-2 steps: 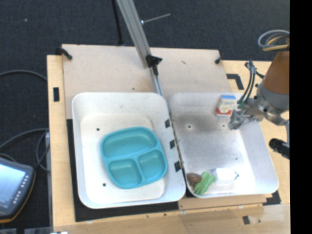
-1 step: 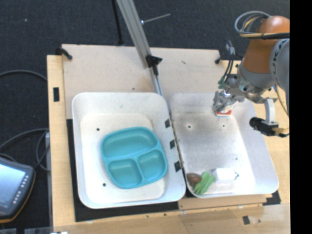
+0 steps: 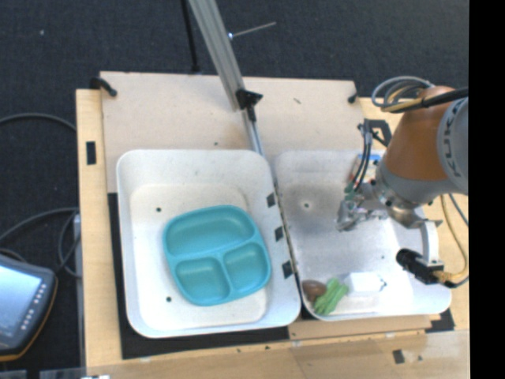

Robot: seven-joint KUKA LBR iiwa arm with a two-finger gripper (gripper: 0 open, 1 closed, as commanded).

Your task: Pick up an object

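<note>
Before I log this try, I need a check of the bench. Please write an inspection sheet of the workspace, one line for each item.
Surface: wooden bench bearing a left bin and a right bin, side by side.
Job's things: in the right bin's near corner, a brown object, a green object and a white block, close together.
Clutter: a teal divided tray lies in the left bin.
Gripper: gripper low over the right bin's middle, apart from the three objects; nothing seen between its fingers.
Cables: wires loop along the arm; dark cables lie on the floor at left.
Surroundings: dark carpet, a slanted metal rail, a screen device at lower left.
</note>
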